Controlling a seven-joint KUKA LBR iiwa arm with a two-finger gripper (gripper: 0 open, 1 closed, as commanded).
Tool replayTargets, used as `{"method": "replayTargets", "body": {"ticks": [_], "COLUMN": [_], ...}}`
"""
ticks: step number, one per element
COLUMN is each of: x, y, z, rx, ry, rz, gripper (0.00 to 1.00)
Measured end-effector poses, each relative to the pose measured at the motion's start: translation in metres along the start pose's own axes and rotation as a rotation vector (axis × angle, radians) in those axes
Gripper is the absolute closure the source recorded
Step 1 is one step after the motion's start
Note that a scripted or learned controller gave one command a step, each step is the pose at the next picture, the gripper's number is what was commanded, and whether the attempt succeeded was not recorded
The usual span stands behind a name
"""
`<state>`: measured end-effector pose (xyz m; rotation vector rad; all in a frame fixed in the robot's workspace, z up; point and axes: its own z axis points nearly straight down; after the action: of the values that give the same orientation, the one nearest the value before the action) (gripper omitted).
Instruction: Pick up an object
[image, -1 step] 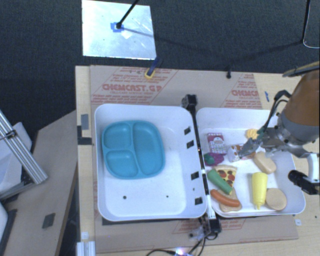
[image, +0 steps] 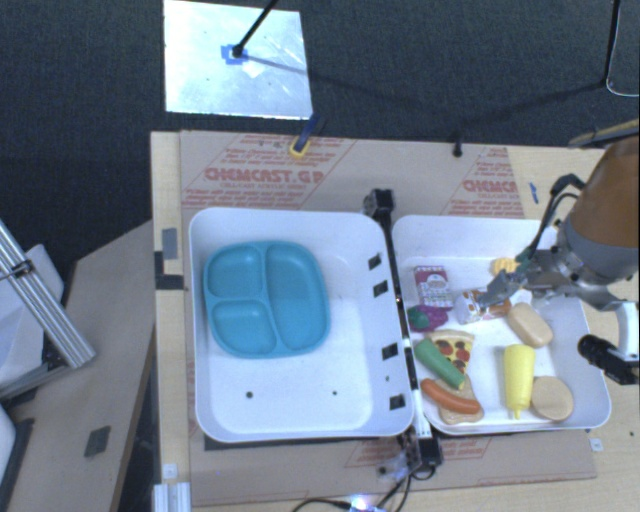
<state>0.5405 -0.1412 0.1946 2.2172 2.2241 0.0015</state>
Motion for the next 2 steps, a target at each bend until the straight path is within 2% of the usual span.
{"method": "replayTargets", "body": {"ticks": [2], "x": [0.010], "y": [-0.001], "z": [0.086], "rx": [0.005], "ry": [0.002], "rz": [0.002], "gripper": [0.00]}}
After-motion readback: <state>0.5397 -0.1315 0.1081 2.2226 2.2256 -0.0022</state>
